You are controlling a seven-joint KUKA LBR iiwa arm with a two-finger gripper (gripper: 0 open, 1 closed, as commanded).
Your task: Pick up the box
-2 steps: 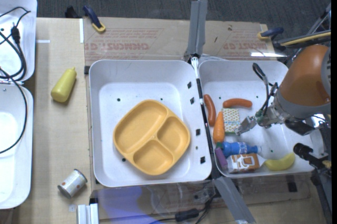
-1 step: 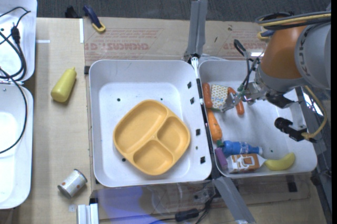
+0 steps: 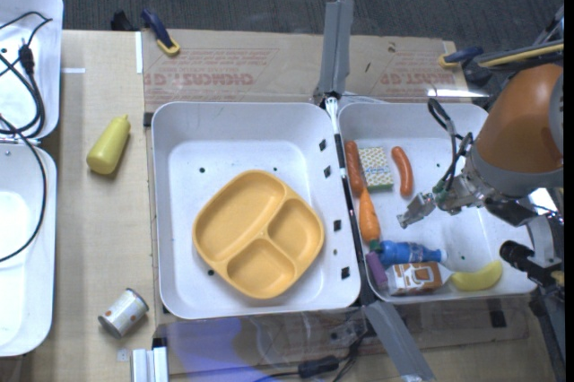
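Nearest the camera, the box (image 3: 415, 278) is seen lying flat at the near edge of the right bin (image 3: 466, 122), its long axis running left to right along that wall. It is placed below and slightly left of the end effector (image 3: 416, 212), which is held above the bin floor, apart from the box; whether it is open or closed cannot be told. A blue bottle (image 3: 402, 251) is lodged between them, just behind the box. A banana (image 3: 476, 278) is found just right of the box, a purple item (image 3: 376, 271) to its left. A carrot (image 3: 369, 218), two sausages (image 3: 402, 170) and a sponge (image 3: 376, 167) are spread farther back. A yellow divided plate (image 3: 258, 233) is held by the left bin (image 3: 238, 125).
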